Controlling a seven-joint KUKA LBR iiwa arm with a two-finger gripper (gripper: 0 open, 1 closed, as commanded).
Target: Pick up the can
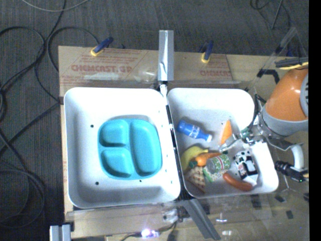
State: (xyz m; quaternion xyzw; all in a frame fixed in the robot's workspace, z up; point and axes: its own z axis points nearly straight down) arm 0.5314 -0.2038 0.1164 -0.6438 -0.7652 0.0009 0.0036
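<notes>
End effector (246, 134) hovers low over the right bin (210, 97), grip state I cannot tell, just beside the can (216, 164).

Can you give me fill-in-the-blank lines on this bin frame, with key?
1. The blue divided tray lies in the ____ bin.
2. The can, with a green label, lies in the ____ bin.
3. The bottle near the right bin's middle is ____ in colour.
4. The pincer is over the right bin, to the ____ of the can.

Missing words: left; right; blue; right
</notes>
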